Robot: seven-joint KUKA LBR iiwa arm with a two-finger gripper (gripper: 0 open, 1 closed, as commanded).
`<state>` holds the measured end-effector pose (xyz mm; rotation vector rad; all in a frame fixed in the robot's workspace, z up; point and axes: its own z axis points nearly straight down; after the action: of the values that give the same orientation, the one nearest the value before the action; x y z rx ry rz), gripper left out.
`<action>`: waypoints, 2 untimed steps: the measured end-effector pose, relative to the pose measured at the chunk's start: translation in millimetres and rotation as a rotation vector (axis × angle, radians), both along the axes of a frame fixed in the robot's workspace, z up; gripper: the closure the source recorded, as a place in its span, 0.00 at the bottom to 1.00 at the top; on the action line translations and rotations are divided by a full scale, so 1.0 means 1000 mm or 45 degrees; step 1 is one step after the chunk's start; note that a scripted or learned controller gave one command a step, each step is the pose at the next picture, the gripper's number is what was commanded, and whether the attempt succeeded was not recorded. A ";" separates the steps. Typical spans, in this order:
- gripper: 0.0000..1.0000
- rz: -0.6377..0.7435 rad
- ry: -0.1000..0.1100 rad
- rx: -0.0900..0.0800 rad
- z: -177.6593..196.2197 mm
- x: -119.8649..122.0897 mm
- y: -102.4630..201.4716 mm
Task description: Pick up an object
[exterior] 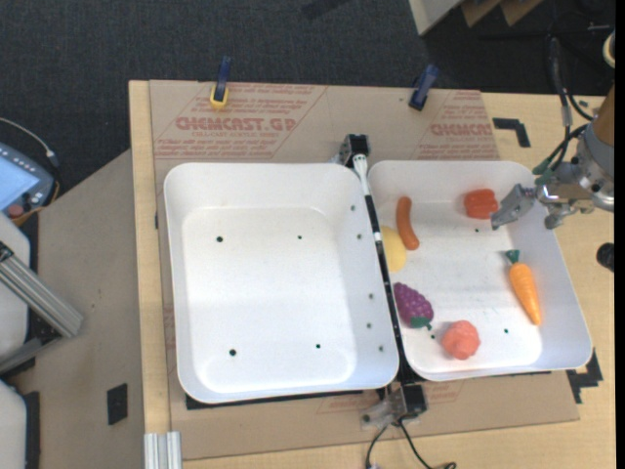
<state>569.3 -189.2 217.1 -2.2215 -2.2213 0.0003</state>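
The right bin (pixel 562 262) holds several toy foods. A red-orange block (pixel 479 203) lies near its far edge, and an orange sausage (pixel 406 223) sits beside a yellow lemon (pixel 393 249) at its left wall. Purple grapes (pixel 413 304) and a red strawberry-like piece (pixel 460 339) lie toward the front, with a carrot (pixel 525 291) at the right. My gripper (pixel 525 219) hangs over the bin's far right corner, just right of the red-orange block. It is open, with nothing between the fingers.
The left bin (pixel 264 291) stands beside the right one, and a black divider strip (pixel 376 252) runs between them. Both rest on a cardboard sheet (pixel 293 115) held by clamps at the back. The arm's wrist (pixel 596 164) enters from the right.
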 end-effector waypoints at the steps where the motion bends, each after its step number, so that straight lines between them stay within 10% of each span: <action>1: 1.00 0.001 -0.004 -0.002 0.011 0.001 0.000; 2: 1.00 0.002 -0.008 -0.003 0.021 0.001 0.000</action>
<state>570.7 -189.4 238.2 -2.2240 -2.2277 -0.0040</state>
